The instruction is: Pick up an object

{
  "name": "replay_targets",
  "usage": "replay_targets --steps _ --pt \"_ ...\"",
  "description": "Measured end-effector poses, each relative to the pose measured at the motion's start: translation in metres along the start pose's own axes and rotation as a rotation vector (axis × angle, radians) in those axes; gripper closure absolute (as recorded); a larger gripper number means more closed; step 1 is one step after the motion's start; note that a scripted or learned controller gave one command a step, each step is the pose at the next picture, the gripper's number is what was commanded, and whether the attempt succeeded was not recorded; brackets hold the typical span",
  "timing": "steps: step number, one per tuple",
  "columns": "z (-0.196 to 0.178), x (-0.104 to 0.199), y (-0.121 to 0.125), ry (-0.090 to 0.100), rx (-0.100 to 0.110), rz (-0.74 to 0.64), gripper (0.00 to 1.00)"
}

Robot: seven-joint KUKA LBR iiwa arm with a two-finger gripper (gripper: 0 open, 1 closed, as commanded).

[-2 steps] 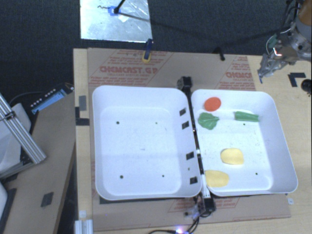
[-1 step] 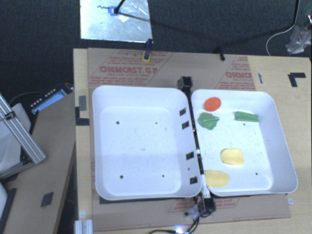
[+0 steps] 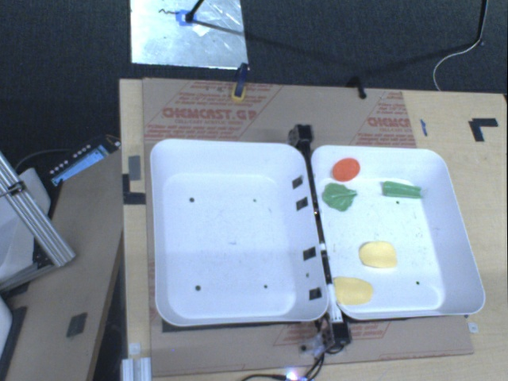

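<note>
The shallow white right bin (image 3: 452, 213) holds five pieces: a flat orange-red round disc (image 3: 345, 168), a dark green leaf-shaped piece (image 3: 340, 196), a green oblong piece (image 3: 400, 189) lying lengthwise left to right, a pale yellow rounded lump (image 3: 378, 254) and a yellow oval piece (image 3: 352, 290) at the near-left corner. The shallow white left bin (image 3: 230, 228) adjoins it on the cardboard-covered worktop (image 3: 206, 109); dark carpet (image 3: 63, 54) lies beyond.

Of the rig's own hardware, a ribbed silver aluminium strut (image 3: 36, 221) stands at left, with small black square clips (image 3: 302, 204) down the middle seam
</note>
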State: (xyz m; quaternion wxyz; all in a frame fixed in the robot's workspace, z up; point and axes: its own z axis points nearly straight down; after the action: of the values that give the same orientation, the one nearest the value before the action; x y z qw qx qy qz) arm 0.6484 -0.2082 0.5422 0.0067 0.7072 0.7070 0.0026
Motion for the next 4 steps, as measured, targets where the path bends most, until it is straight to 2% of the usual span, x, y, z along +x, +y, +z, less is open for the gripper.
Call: replay_targets --steps 1,2,3,4 --pt "0.005 0.095 -0.016 0.008 0.009 -0.014 1.0" --pt "0.007 0.031 -0.002 0.002 0.01 0.003 1.0" --pt "0.02 0.0 0.02 0.003 0.01 0.001 1.0" --pt "0.005 0.115 0.021 0.009 0.007 -0.016 1.0"
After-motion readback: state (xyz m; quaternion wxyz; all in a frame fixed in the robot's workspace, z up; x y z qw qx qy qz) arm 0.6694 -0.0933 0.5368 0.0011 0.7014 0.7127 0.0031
